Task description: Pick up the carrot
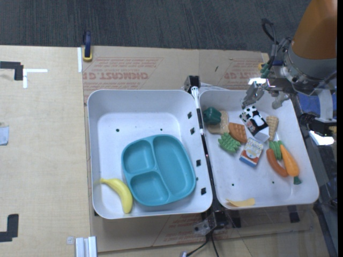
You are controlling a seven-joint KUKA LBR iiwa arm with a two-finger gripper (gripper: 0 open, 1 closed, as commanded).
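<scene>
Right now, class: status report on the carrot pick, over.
Gripper open, over right bin, far side. Carrot lies in the bin, untouched. Red toy lies against it.

Orange carrot, teal plate, yellow banana, black-and-white patched toy, white bins.

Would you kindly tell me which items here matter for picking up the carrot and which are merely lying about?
For the job: carrot, gripper, right bin holding the carrot.
Lying about: banana, blue divided plate, toy cow, small carton, waffle cone.
</scene>
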